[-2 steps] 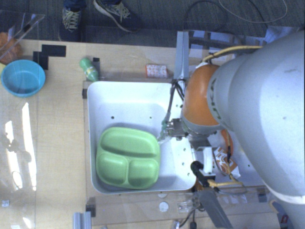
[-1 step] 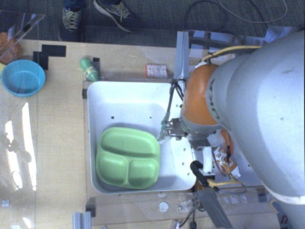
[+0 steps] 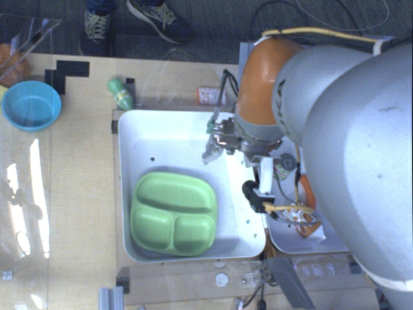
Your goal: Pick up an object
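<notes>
Camera view from above has the arm (image 3: 335,128) reaching in from the right, its gripper (image 3: 215,142) hanging over the upper right part of the left bin (image 3: 161,134). From where I stand the jaws are a small bright tangle of metal, and I cannot tell whether they are open or closed; nothing shows between them.

The nearest thing to pick is the green divided tray (image 3: 173,213), lying flat on the bin floor toward the lower left of the frame from the jaws, apart from them with bare white floor between. It is nearly as deep as it is wide, and its one long compartment runs left to right across the frame, with two smaller ones below. I'd judge its raised rim the only real hold, so the jaws would need to come down and to the left over an edge.

An orange-brown packet (image 3: 302,217) lies in the right bin (image 3: 284,241), lower right of the jaws and partly under the arm. On the counter (image 3: 71,192) a blue bowl (image 3: 31,105) and a green bottle (image 3: 120,93) sit well clear.
</notes>
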Available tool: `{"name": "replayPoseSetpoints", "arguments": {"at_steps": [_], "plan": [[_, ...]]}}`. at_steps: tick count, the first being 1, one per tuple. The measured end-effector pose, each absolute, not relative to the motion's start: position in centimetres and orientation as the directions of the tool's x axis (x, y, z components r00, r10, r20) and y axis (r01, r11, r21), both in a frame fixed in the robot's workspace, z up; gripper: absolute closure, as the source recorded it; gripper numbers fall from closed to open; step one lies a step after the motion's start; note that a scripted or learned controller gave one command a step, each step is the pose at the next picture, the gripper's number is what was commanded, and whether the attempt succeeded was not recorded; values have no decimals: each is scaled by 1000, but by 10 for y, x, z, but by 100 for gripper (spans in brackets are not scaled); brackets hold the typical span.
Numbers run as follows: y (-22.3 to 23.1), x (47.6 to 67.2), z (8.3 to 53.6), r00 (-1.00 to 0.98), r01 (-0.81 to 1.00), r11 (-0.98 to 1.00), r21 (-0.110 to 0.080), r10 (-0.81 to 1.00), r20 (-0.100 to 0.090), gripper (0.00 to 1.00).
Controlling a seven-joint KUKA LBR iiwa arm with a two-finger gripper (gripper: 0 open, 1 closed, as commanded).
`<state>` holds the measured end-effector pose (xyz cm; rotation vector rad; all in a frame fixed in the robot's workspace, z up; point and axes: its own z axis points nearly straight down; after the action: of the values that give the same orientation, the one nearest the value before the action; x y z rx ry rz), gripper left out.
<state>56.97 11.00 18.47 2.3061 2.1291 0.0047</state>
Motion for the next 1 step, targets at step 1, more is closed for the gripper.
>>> {"name": "replayPoseSetpoints", "arguments": {"at_steps": [1], "plan": [[138,541,96,74,997,-74,7,997,4,0]]}}
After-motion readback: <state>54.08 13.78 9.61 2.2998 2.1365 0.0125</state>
